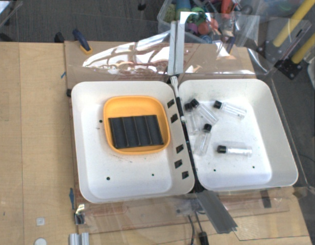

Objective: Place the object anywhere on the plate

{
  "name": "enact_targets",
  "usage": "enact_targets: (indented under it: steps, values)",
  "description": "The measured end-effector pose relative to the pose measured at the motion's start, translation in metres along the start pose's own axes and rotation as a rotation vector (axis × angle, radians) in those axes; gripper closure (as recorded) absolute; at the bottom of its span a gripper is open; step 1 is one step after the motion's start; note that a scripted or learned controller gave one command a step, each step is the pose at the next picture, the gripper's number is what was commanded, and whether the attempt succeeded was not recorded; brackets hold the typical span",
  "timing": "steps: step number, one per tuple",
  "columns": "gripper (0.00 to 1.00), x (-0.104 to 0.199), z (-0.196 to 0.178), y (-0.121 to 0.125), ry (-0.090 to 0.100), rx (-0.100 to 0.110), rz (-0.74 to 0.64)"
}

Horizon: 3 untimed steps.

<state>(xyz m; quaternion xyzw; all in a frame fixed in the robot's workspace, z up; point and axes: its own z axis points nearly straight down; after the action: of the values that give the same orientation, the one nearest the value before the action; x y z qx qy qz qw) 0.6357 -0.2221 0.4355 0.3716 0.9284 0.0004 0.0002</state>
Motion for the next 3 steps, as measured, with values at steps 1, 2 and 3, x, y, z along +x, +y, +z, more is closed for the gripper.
enact_targets:
  steps: [1,2,3]
  values:
    - [1.00,-0.002,-0.011,0.001,-0.006,-0.004,0.001]
    - [1.00,0.027,0.000,-0.027,-0.001,-0.001,-0.395]
    - [1.00,0.025,-0.011,-0.026,-0.008,-0.005,-0.391]
